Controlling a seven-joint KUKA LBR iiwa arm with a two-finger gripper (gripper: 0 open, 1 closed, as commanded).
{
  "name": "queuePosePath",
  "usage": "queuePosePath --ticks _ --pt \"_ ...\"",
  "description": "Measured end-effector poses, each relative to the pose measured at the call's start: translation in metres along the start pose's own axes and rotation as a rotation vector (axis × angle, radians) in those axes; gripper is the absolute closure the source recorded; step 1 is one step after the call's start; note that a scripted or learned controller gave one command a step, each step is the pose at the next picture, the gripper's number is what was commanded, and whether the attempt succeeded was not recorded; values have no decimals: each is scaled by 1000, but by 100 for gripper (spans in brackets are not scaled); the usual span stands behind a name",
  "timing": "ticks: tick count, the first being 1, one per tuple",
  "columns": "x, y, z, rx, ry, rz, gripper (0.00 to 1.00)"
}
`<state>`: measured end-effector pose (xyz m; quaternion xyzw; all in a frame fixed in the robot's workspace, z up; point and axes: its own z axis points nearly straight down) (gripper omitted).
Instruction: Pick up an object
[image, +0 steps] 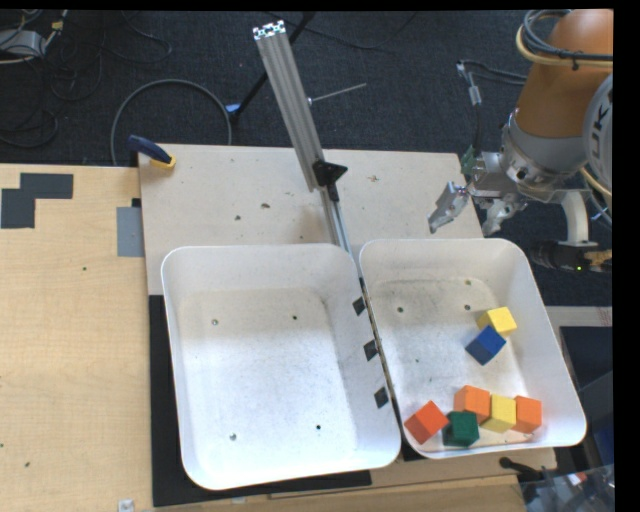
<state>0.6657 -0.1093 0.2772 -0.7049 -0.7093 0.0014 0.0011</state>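
The right bin (450, 270) holds several small blocks. A yellow block (499, 320) and a blue block (486, 345) lie near its right wall. Along its front edge sit an orange block (427, 420), a green block (462, 429), another orange block (473, 401), a yellow block (501, 412) and an orange block (527, 413). My gripper (472, 212) hangs above the bench just beyond the right bin's far rim, high over the blocks. Its two fingers stand apart with nothing between them.
The left bin (265, 370) lies beside the right one, split from it by a divider with black clips (368, 349). A slanted aluminium rail (297, 115) rises behind the bins. A blue and yellow clamp (151, 151) sits at the bench's far left corner.
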Motion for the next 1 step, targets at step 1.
queuePosePath --ticks 1 --pt "-83 -6 73 6 -1 13 0"
